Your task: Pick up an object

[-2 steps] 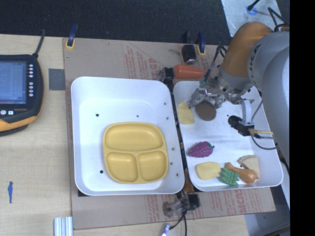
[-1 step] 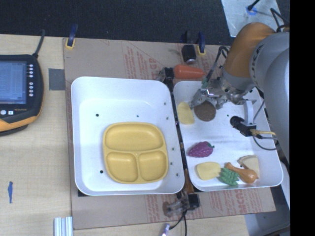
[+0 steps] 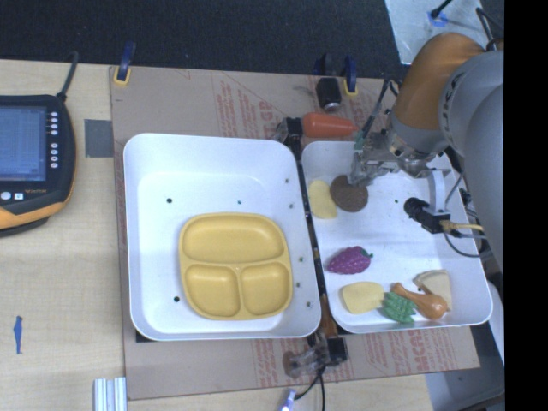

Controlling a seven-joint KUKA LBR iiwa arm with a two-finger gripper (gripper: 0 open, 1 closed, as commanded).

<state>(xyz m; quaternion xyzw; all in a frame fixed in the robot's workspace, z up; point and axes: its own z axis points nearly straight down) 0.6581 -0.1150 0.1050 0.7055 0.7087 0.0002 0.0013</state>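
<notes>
Gripper (image 3: 370,168) hangs low over the far end of the right bin (image 3: 462,319), just above a brown round piece (image 3: 349,195); whether it grips anything cannot be told. Nothing looks lifted, so the pick seems still undone. In the left bin (image 3: 145,229) sits a yellow divided tray (image 3: 235,264). Purple grapes (image 3: 348,260) and a yellow piece (image 3: 361,297) lie nearer.

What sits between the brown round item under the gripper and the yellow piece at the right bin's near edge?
In the camera view, the purple grape cluster lies between the brown round item and the yellow piece.
</notes>
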